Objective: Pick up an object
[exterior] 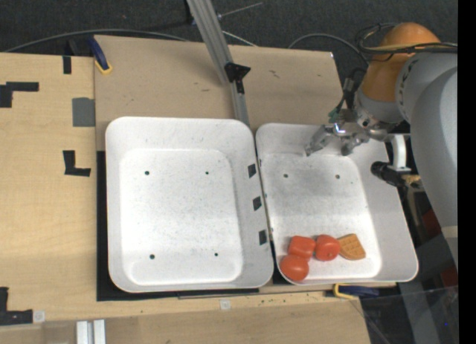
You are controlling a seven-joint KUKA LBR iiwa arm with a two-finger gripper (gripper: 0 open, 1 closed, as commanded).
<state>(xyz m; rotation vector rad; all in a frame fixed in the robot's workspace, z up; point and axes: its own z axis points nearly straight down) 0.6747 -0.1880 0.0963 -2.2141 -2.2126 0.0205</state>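
Observation:
Three red tomato-like pieces [306,253] lie clustered at the near edge of the right bin [387,209], with an orange-brown cracker-like piece [352,247] just right of them. My gripper [329,144] hangs over the far edge of the same bin, well away from those pieces. Its two fingers are spread apart with nothing between them.
The left bin [178,201] sits beside the right one, joined by dark clips along the seam. A slanted metal pole [216,38] rises behind the bins. The arm's grey body fills the right side.

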